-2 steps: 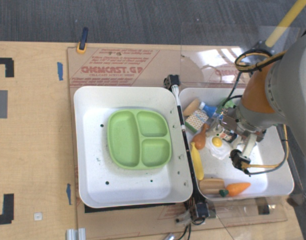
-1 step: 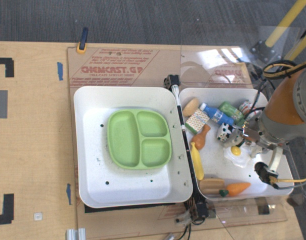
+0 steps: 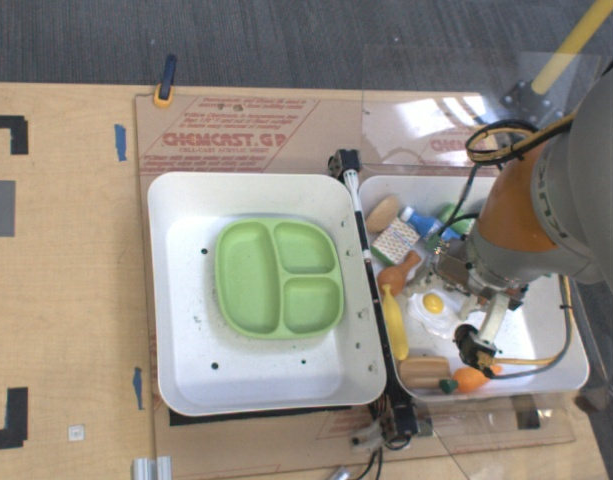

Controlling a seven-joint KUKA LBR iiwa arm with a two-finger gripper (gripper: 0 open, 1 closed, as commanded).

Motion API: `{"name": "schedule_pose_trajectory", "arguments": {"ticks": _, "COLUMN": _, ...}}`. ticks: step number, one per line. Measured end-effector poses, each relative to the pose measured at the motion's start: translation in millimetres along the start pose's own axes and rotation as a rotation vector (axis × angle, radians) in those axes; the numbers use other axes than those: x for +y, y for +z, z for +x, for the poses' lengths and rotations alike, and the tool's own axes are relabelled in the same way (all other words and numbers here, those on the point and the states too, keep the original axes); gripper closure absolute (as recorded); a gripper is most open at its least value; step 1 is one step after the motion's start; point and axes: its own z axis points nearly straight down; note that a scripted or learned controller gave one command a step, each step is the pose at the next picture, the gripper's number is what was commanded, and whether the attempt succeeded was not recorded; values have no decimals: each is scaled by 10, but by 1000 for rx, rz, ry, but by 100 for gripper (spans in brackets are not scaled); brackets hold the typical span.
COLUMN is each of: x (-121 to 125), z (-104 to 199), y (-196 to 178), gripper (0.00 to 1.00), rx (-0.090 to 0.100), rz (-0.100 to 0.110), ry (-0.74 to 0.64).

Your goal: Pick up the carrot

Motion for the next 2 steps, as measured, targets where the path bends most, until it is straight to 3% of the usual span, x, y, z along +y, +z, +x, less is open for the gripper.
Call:
{"name": "schedule_pose_trajectory", "arguments": {"ticks": 1, "x": -275, "z": -198, "y": 8, "gripper": 0, "rx": 2, "rz": -19, "ry": 55}}
{"name": "schedule_pose_trajectory", "arguments": {"ticks": 2, "x": -275, "z": -485, "y": 7, "gripper": 0, "rx": 2, "rz": -13, "ry": -136}}
